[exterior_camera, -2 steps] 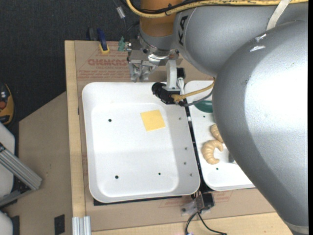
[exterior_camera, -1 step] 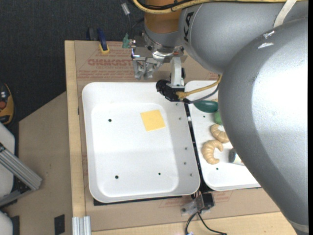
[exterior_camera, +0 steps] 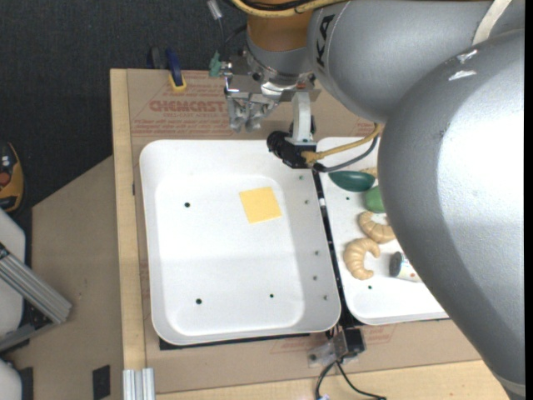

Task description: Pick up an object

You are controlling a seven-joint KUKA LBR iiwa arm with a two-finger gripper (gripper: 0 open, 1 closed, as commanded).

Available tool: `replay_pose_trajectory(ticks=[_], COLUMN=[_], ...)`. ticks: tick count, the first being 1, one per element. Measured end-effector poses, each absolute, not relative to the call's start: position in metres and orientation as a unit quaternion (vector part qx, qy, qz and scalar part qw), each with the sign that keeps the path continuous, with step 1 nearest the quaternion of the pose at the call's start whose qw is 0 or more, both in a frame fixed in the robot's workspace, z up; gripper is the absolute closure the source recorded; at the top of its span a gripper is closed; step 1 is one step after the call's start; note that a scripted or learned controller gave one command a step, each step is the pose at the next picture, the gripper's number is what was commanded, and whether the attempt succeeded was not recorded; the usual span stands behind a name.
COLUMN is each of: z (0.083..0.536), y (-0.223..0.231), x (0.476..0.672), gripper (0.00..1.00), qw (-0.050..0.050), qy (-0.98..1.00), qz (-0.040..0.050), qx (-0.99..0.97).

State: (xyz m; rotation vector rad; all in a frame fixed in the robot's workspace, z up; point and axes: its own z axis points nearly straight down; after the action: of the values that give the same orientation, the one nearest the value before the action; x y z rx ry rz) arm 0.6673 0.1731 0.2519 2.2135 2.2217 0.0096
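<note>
Here, the gripper (exterior_camera: 246, 117) hung above the left bin's (exterior_camera: 158, 223) far rim, its state indeterminate, while the yellow square (exterior_camera: 261, 204) below it looked thin, light, flexible, best pinched at an edge.

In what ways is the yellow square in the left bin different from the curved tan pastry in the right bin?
The yellow square is flat with straight edges; the tan pastry is thick, curved and ridged. The yellow square is bright yellow, the tan pastry pale brown. The yellow square lies alone in the left bin, while the tan pastry lies in the right bin with other items close by. Both rest on a white bin floor, apart from the gripper.
</note>
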Motion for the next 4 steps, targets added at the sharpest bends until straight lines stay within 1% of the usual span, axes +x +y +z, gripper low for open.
replay_pose_trajectory(ticks=[1,2,3,4], z=[0.259,0.095,0.230,0.293], y=[0.229,0.223,0.226,0.183], x=[0.612,0.551,0.499,0.547], gripper=[1.00,1.00,1.00,1.00], qw=[-0.002,-0.005,0.001,0.003], qy=[0.710,0.707,0.708,0.706], qz=[-0.0008,-0.0096,0.0050,0.0035], qx=[0.705,0.707,0.706,0.709])
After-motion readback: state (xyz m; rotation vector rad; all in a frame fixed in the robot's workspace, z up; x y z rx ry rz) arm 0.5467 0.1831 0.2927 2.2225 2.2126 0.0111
